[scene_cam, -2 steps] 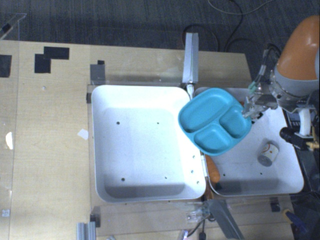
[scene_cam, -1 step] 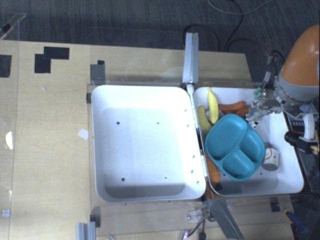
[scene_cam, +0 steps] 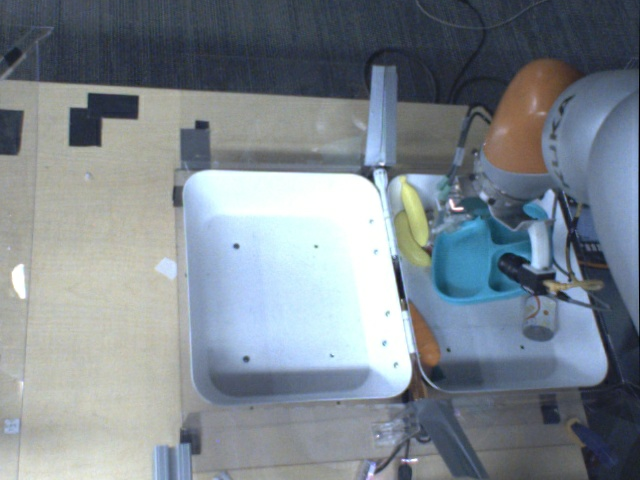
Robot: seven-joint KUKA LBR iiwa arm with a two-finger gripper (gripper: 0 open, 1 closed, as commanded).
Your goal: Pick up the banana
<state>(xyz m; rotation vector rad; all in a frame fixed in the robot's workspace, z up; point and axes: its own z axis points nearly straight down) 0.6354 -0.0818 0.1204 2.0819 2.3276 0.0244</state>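
Camera view: a pale wooden worktop (scene_cam: 90, 298) meets dark carpet (scene_cam: 220, 18) at the back. The left bin (scene_cam: 290, 368) sits beside the right bin (scene_cam: 560, 368), where the banana (scene_cam: 411, 226) lies along the left wall, touching a teal container (scene_cam: 470, 263). An orange carrot (scene_cam: 426, 340) lies nearer. The gripper (scene_cam: 455, 203) hovers just beside the banana; I cannot tell its opening.

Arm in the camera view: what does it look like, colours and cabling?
The arm has rounded light-grey housings with a glossy orange band above the wrist. Thin dark cables run along the wrist area beneath the band. The gripper end looks metallic, small and cluttered; no markings are legible.
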